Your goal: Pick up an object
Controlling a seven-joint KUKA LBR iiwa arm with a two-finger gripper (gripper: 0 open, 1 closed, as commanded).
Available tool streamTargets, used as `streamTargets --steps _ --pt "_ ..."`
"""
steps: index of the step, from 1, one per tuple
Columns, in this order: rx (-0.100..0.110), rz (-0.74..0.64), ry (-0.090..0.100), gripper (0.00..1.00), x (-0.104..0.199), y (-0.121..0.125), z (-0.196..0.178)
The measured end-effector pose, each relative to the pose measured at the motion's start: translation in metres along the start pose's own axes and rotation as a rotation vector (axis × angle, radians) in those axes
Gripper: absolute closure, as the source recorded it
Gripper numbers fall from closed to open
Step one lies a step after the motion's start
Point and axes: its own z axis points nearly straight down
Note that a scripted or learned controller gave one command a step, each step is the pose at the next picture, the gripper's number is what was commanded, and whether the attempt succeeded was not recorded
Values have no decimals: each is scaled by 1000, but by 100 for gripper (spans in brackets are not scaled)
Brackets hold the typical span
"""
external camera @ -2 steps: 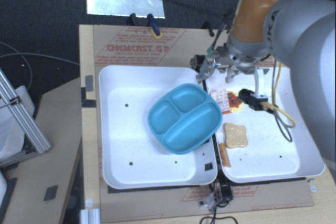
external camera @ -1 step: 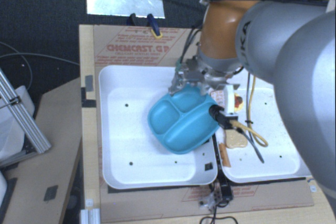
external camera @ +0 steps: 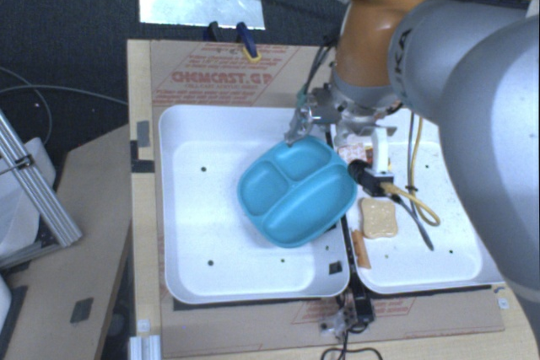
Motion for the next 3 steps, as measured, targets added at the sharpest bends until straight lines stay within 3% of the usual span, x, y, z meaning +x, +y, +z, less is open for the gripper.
streamTargets --steps 1,2,3 --pt "-20 -10 -1 0 56 45 46" --pt "-14 -11 3 0 105 28 97" --pt "-18 -8 8 0 143 0 -229"
